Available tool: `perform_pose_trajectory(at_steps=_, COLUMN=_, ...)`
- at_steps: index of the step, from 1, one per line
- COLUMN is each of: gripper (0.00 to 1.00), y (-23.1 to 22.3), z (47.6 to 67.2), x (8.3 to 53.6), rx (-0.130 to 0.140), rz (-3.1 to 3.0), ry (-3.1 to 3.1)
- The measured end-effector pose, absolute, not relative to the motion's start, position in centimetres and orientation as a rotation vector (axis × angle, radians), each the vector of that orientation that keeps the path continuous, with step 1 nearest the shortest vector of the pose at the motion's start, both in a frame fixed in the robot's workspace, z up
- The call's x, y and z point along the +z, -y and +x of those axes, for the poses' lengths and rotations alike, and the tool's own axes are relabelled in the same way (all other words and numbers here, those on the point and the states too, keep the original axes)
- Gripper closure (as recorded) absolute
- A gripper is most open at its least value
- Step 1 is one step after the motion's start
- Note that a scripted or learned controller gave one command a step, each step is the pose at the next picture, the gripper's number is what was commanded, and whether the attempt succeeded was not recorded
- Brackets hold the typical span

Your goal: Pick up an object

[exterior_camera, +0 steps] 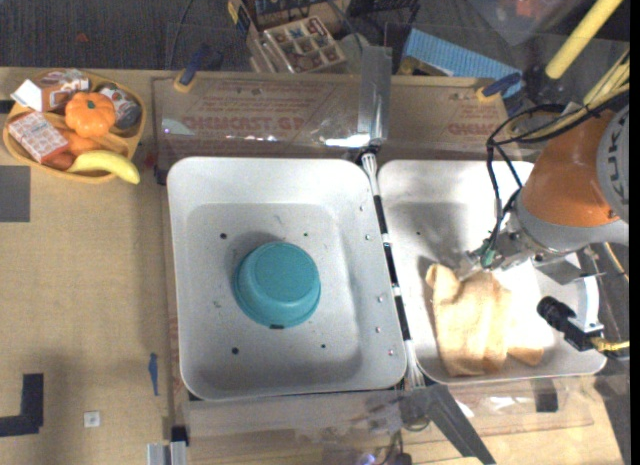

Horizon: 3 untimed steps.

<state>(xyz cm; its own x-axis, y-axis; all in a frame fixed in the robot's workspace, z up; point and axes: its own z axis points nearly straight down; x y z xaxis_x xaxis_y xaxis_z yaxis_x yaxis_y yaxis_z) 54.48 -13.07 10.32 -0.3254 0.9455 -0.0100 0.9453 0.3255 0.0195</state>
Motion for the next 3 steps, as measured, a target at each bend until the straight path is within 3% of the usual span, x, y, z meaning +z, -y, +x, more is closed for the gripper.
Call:
perform_pose_trajectory(at_steps=1, gripper=0.00, y=13.1, z=54.5, x=10.3, rx=0.015, rz=1.813, ry=-2.542)
perform_pose_trajectory(at_steps=2, gripper=0.00, y=12.2, z=55.7, x=9.0, rx=0.007, rz=1.904, ry=-2.486)
perform_pose_trajectory(at_steps=3, gripper=0.00, y=10.4, z=52.9, x=9.0, rx=0.009, rz=1.878, ry=-2.506)
